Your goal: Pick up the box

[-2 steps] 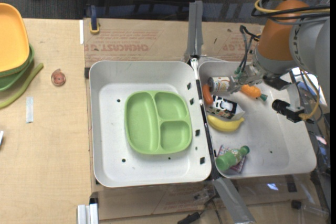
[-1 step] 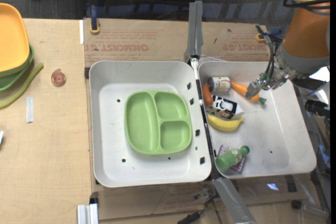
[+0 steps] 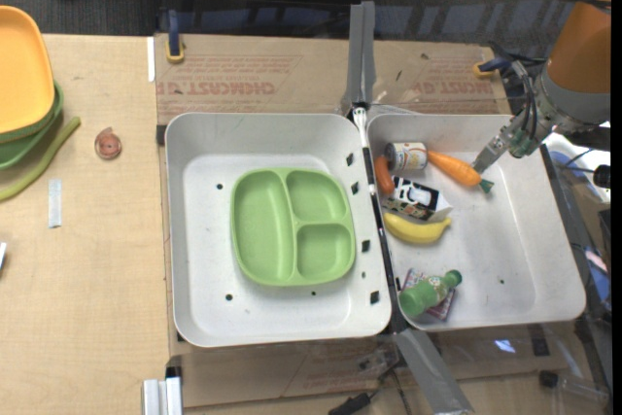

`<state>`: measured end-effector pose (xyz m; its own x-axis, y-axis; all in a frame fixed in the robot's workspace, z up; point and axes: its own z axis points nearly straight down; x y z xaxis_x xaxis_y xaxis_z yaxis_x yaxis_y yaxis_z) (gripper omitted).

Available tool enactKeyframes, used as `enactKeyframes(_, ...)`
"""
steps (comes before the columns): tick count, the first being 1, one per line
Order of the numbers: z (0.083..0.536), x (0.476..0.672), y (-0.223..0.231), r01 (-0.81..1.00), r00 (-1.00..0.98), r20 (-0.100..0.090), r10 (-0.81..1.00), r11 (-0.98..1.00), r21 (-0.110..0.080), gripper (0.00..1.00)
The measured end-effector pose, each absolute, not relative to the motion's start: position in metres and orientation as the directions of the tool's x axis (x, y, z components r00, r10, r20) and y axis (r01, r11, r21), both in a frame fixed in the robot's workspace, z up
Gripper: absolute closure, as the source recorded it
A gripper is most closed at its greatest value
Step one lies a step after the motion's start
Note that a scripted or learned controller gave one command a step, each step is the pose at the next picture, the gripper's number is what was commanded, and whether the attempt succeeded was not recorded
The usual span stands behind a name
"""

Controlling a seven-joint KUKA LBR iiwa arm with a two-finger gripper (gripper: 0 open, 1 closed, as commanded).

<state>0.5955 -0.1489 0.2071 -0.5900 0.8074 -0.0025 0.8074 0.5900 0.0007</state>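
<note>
In the camera view, the arm is seen reaching in from the right side, with its orange band at the upper right corner and the wrist bent down toward the far part of the right bin (image 3: 559,238). The gripper (image 3: 486,172) is lowered at a slant, its tip just beside the thick end of the carrot (image 3: 453,167); whether the fingers are open or closed cannot be told, and nothing is seen between them. The right half of this bin floor is bare and gives open room, while the objects are crowded along its left wall. The box (image 3: 416,197), black and white, is placed there between the can (image 3: 406,155) above and the banana (image 3: 418,227) below, left of the gripper and apart from it, with the carrot lying between the 2. A green bottle (image 3: 428,291) is found near the front edge. In the left bin (image 3: 194,209), 1 green divided tray (image 3: 293,226) is lying flat in the middle.
</note>
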Motion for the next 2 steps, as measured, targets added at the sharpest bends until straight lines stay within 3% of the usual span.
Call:
enactKeyframes(1,0.205,0.659,-0.129,0.812,-0.584,-0.003,0.812,0.584,0.001,1.00)
enactKeyframes(2,0.193,0.660,-0.181,0.623,-0.782,-0.005,0.623,0.782,0.002,1.00)
